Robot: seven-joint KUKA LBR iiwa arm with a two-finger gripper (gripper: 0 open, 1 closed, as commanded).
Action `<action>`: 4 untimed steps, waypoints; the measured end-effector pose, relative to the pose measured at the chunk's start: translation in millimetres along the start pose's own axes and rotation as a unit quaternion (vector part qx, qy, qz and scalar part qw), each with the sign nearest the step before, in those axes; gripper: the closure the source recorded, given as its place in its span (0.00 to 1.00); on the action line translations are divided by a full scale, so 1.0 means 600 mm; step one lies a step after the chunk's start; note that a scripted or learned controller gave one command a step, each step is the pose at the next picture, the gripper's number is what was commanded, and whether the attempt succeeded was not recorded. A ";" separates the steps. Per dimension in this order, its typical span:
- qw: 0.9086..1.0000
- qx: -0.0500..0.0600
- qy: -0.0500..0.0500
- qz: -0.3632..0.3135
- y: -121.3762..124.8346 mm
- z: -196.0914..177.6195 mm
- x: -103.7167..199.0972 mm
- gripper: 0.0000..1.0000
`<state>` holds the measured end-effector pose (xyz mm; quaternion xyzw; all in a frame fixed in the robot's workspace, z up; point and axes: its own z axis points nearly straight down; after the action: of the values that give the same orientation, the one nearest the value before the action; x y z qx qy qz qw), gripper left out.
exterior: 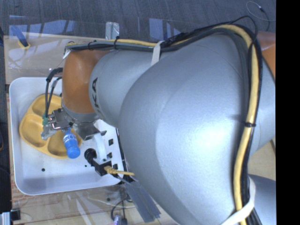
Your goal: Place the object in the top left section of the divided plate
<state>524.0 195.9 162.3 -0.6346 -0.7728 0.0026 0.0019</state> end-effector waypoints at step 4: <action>1.000 0.000 0.000 0.000 0.000 0.000 0.000 0.00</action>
<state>524.1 196.0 162.5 -0.6346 -0.7728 0.0025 0.0018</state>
